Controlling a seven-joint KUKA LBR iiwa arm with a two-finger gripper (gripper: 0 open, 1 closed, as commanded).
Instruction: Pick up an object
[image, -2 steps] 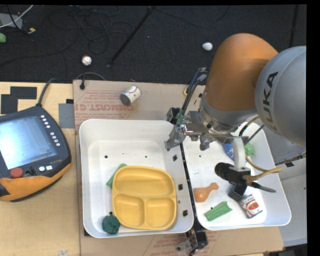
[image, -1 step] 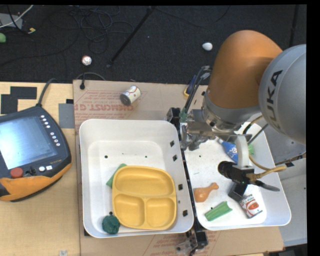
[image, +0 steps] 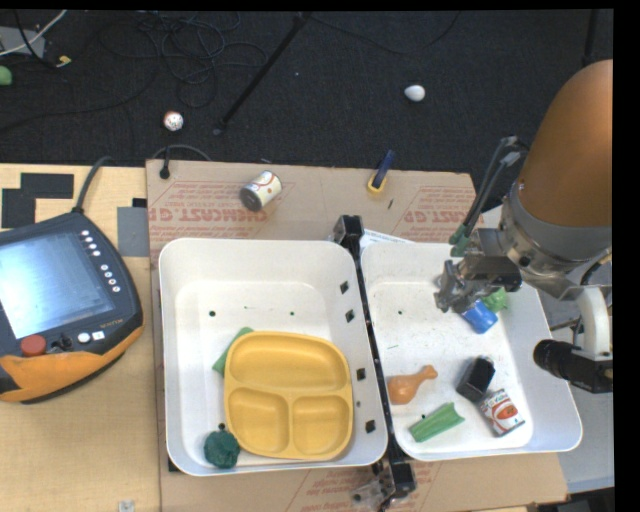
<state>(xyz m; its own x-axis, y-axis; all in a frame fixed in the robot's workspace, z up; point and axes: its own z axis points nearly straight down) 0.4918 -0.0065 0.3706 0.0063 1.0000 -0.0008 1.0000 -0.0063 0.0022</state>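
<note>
1. Camera view: the gripper (image: 462, 287) is hovering in the right bin (image: 560, 425), just beside the blue block (image: 481, 317); I cannot tell its grip state.
2. Nudging the block could be spoiling the grasp.
3. Nearer the camera than that block, the bin is holding an orange drumstick (image: 411, 383), green piece (image: 436, 423), black block (image: 476, 377) and small can (image: 501, 411); the left bin (image: 190, 290) is holding a yellow tray (image: 289, 393).

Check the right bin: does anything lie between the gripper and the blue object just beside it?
Nothing visible does. The gripper hangs over the right bin, with the blue object right at its lower side. The black block lies farther toward the bin's near edge.
</note>
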